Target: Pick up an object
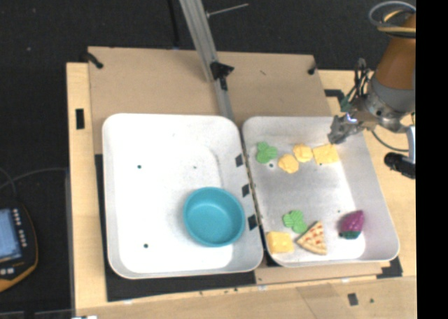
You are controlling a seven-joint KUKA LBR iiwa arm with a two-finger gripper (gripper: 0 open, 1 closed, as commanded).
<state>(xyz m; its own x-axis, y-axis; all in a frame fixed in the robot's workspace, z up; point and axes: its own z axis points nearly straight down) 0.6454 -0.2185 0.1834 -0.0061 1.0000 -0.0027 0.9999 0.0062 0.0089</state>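
The right bin (pixel 364 192) holds small toy foods. A green piece (pixel 265 152), two yellow lumps (pixel 288 164) (pixel 302 152) and a yellow block (pixel 325 154) lie in a row near its far end. At the near end lie another green piece (pixel 295 221), a yellow block (pixel 280 242), a pizza slice (pixel 313 238) and a purple piece (pixel 351 223). My gripper (pixel 341 131) hangs at the bin's far right corner, just above and right of the far yellow block, with nothing seen in it.
The left bin (pixel 140 150) holds a blue bowl (pixel 213 215) near its front right. A grey metal post (pixel 199 31) slants up from between the bins. A black handset (pixel 14 237) lies at the far left edge.
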